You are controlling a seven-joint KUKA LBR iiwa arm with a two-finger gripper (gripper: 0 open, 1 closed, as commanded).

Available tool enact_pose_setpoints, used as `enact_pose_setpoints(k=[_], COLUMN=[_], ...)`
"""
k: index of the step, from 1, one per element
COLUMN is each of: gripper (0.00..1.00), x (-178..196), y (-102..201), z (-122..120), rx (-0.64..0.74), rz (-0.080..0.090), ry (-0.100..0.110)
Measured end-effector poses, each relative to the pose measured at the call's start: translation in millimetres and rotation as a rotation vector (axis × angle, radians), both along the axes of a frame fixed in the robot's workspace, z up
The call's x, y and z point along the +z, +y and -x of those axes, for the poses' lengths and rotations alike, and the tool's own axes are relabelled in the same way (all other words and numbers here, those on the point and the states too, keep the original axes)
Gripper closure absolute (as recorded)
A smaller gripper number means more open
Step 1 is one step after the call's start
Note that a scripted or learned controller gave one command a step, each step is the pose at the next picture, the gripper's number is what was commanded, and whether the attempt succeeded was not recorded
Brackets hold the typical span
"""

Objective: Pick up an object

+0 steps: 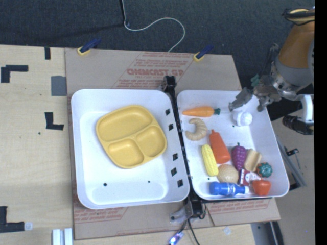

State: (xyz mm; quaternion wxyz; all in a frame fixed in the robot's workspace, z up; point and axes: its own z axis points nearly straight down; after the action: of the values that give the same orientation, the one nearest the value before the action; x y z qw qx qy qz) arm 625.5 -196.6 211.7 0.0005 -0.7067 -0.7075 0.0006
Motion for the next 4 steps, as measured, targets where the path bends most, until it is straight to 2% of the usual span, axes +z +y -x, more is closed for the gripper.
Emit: enact_pose_setpoints(k=[1,2,3,4], gripper=[0.0,1.0,1.0,1.0], x=[-131,-116,-129,-94], y=[87,82,104,99], z=[32,30,-9,69], rx=[0.005,0.001,0.003,-0.003], rz=[-0.006,-0.001,-0.001,0.0], ry=[0.009,0.003,-0.001,0.004])
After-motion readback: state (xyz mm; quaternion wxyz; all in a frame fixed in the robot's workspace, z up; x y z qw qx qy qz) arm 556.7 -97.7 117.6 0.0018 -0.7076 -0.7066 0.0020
